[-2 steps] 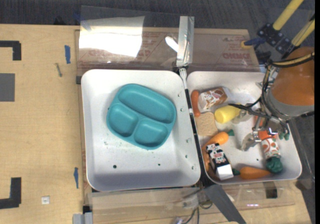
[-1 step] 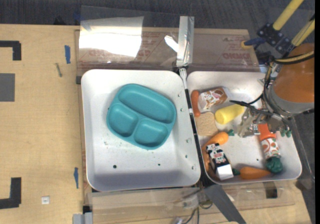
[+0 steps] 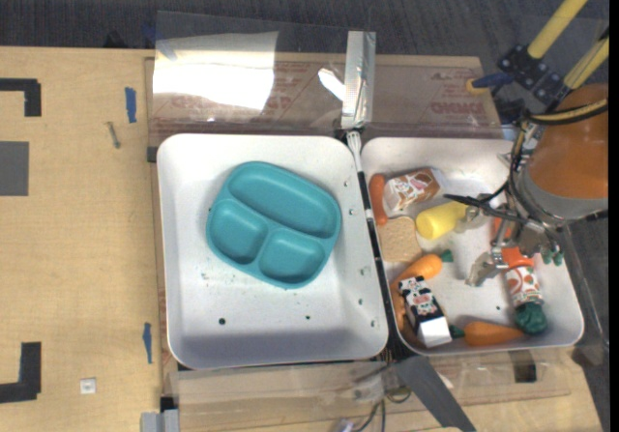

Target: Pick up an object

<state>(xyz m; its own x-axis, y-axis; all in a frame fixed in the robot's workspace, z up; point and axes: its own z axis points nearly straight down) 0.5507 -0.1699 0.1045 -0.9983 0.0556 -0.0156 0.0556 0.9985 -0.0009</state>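
Counting one teal tray (image 3: 274,222), two carrots (image 3: 491,331)

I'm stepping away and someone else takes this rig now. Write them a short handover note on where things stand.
Tool: down in the right bin, over bare floor among the items; grip state unclear.
Right bin: yellow piece, snack packet, carrot, black-and-white carton, small bottle.
Left bin: teal divided plate.
Done: nothing visibly lifted.
Left: grasp one object and raise it.
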